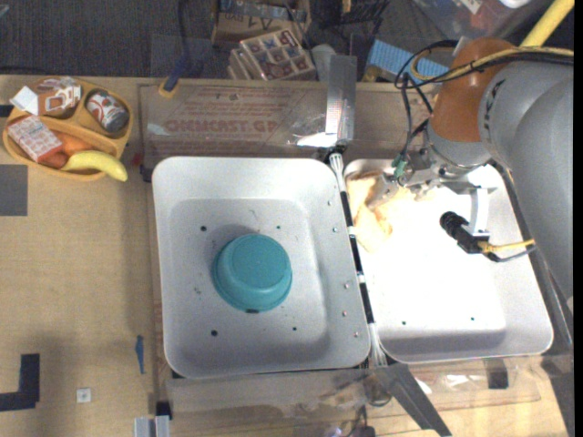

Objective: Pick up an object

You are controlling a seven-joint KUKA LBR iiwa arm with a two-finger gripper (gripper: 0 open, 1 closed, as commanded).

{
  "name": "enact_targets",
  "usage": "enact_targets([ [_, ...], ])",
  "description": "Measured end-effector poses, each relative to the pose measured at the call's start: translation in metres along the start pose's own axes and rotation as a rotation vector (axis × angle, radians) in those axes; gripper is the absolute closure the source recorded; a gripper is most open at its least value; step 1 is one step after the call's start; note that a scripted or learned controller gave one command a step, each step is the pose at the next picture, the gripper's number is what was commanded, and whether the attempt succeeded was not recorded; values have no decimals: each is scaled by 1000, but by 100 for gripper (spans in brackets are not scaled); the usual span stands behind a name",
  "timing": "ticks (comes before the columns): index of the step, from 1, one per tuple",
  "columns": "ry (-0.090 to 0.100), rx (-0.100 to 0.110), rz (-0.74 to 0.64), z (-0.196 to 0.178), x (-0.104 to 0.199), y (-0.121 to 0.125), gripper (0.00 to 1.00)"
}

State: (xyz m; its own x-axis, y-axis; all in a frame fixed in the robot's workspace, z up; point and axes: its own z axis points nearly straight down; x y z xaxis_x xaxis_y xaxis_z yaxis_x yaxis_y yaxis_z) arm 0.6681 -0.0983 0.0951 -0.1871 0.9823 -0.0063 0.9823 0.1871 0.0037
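Teal round plastic bowl [253,271], upside down, sits about mid-floor of the left shallow white bin [182,189], well apart from the arm. Second candidate: a pale yellowish crumpled soft object [372,215] in the right white bin [474,326], against that bin's left wall near its far-left corner.

Claw [397,173] is low over the far-left part of the right bin, just beside the top of the yellowish object; glare washes out that area, so contact can't be confirmed and I can't tell how its jaws stand. Grey arm with orange band [469,98] comes in from the worktop's right edge, with black and yellow cables [474,237] hanging over the right bin floor.

Yellow tray of toy food with a banana [64,135] sits at the worktop's far-left corner. Flat brown printed cardboard [237,121] lies along the far edge behind the left bin.
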Motion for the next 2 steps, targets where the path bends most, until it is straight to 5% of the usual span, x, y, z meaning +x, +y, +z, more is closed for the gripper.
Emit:
enact_targets([
  [2, 3, 0, -121, -15, -7, -2, 0],
])
